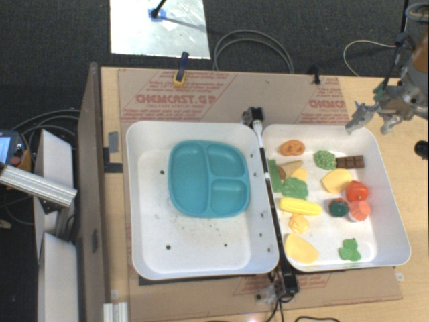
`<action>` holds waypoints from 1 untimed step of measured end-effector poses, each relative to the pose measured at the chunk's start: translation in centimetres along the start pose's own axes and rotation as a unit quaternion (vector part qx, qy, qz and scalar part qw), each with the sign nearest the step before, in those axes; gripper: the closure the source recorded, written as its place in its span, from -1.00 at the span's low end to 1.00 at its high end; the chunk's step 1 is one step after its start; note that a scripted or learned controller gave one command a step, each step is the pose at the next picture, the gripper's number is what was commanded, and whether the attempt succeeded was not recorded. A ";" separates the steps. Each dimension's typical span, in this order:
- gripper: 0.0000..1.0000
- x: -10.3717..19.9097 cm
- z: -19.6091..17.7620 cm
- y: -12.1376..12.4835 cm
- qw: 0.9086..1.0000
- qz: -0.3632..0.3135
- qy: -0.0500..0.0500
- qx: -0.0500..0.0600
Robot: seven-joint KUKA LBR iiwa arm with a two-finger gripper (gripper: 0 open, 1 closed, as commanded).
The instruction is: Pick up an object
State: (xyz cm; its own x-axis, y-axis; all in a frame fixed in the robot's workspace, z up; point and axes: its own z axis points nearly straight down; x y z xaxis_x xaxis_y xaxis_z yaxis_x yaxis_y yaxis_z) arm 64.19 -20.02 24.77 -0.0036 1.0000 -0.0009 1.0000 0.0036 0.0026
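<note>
Camera view: my gripper (372, 117) hangs spread wide, holding nothing, above the far right corner of the right bin (392, 210). 1 easy target: the red tomato (356, 192), near the right wall, touching the yellow piece (337, 180). I'd come straight down, fingers straddling it. Middle toys crowd; the green piece (349, 249) near the front has open floor. Left bin (151, 200) holds 1 teal tray (208, 179).

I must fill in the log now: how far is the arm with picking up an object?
Nothing looks done: the toy foods, such as the banana and tomato, all lie in the right bin. The gripper hangs above that bin's far right corner with open fingers, holding nothing. Descending, grasping and lifting remain.
</note>
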 end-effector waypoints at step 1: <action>-1.00 3.6 16.9 -3.5 1.000 0.000 0.001 0.002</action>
State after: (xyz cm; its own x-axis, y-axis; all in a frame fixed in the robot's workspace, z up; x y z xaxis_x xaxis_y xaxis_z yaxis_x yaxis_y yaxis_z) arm 60.69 -16.48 7.86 -0.0035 1.0000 0.0011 1.0000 0.0035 -0.0023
